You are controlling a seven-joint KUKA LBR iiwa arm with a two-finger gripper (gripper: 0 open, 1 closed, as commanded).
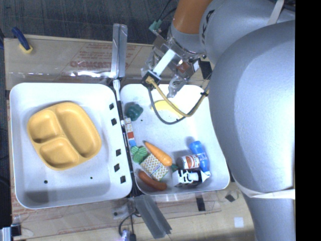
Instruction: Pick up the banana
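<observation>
The banana point(161, 106) shows as a pale yellow shape on the floor of the right bin point(210, 134), near the bin's far end, and a looping yellow cable crosses it. My gripper point(175, 88) hangs just above and slightly right of the banana, over the bin's far edge. Nothing shows between gripper and banana, and the wrist and its bracket hide part of the tool.
Near the right bin's front lie a carrot point(158, 153), a brown sausage point(152, 181), a checkered piece point(154, 167), a can point(190, 162) and a blue bottle point(196, 148). A teal lump point(133, 110) sits by the divider. The left bin point(20, 185) holds a yellow divided plate point(62, 134).
</observation>
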